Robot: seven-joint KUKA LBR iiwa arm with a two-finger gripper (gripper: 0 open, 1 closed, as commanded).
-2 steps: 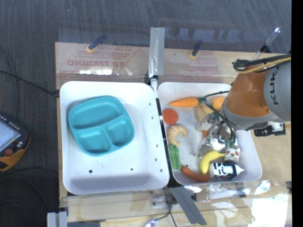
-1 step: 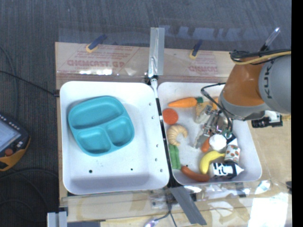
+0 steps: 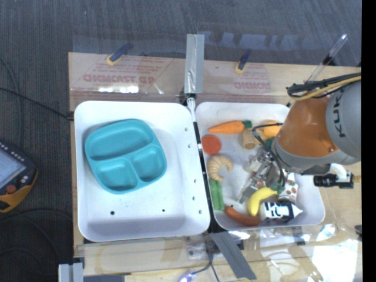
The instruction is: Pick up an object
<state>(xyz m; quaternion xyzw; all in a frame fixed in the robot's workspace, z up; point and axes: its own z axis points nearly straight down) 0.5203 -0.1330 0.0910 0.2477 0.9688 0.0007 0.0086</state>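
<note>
My gripper (image 3: 257, 175) reaches down into the right bin (image 3: 235, 111) from under the orange wrist band, its metal fingers among the toy foods. A yellow banana (image 3: 259, 199) lies just below the fingertips, and a croissant (image 3: 218, 166) sits to their left. A carrot (image 3: 227, 127), a red tomato (image 3: 211, 144), a green strip (image 3: 217, 194) and a red chilli (image 3: 241, 217) lie around the bin. A black-and-white carton (image 3: 278, 211) and a small strawberry-print box (image 3: 289, 188) rest at the lower right. I see nothing clearly held between the fingers.
The left bin (image 3: 106, 222) bears a teal three-compartment tray (image 3: 124, 154). A metal divider (image 3: 194, 63) stands between the bins at the back. The arm's bulk hides the right bin's far right corner. A handheld pendant (image 3: 13, 178) lies off the bench at left.
</note>
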